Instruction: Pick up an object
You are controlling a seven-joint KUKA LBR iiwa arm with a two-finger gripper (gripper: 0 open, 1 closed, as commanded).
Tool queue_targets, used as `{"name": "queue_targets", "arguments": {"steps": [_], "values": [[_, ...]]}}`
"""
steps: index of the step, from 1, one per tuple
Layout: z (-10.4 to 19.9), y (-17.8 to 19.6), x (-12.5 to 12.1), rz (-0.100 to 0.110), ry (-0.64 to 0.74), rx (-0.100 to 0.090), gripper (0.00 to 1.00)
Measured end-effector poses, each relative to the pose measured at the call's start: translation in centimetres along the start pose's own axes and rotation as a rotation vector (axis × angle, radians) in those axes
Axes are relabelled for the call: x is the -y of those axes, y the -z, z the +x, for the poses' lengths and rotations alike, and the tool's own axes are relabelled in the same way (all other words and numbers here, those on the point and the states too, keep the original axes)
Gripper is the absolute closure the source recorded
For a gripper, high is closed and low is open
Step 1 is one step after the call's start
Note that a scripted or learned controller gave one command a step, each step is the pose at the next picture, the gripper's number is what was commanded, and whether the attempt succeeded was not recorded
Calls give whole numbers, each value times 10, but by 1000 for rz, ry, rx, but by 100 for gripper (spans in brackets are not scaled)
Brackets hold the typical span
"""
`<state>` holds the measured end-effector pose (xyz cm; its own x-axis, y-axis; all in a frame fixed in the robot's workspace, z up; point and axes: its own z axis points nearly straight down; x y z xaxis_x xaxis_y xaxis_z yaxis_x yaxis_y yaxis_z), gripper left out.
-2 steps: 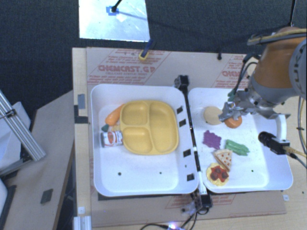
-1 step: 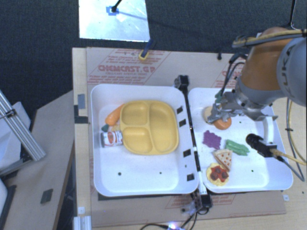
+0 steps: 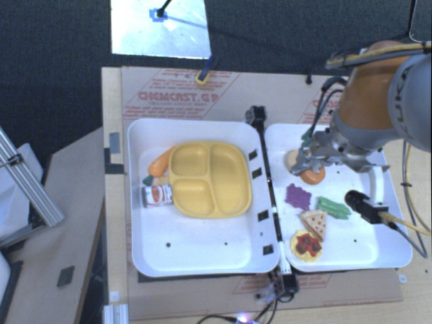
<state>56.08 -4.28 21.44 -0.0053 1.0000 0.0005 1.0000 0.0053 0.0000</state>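
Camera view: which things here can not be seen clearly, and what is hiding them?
- Gripper: its fingertips merge with the arm above, so their state is unclear.
- Orange round toy: upper part covered by the gripper; whether it is touched cannot be told.
- Carrot: partly under the yellow divided plate.
- Small can: label too small to read.

The scene is evenly and fairly brightly lit from above, the two white bins (image 3: 202, 262) nearly washed out — little surface detail survives on their floors. A pale panel (image 3: 160, 19) at the top glares bluish-white, crossed by a thin dark shadow line. Sharpness is moderate throughout — small items look soft, shadows faint and short.
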Motion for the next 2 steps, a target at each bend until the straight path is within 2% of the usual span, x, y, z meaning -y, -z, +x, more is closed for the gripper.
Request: {"name": "queue_targets", "arguments": {"steps": [1,2], "values": [[4,20,3,-3,1,0,100],[-9,15,-2,-2,-4,1,100]]}}
